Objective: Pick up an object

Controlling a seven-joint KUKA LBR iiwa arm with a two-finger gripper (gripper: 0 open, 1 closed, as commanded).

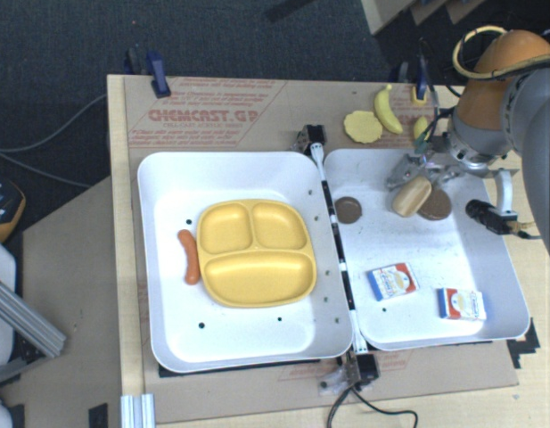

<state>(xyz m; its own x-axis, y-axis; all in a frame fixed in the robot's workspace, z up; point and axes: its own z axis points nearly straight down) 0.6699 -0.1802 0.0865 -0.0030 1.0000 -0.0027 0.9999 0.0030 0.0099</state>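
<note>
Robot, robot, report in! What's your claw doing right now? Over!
Gripper low in right bin, at tan bread-like piece. Grip unconfirmed. Brown disc touching it.

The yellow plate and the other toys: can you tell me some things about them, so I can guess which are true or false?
1. The yellow three-compartment plastic plate lies in the left white bin. True.
2. The orange toy sausage lies inside the plate. False: it lies beside the plate, on the bin floor.
3. The yellow toy banana lies outside both bins. True.
4. Two small blue-and-white cartons lie in the left bin. False: they lie in the right white bin.
</note>
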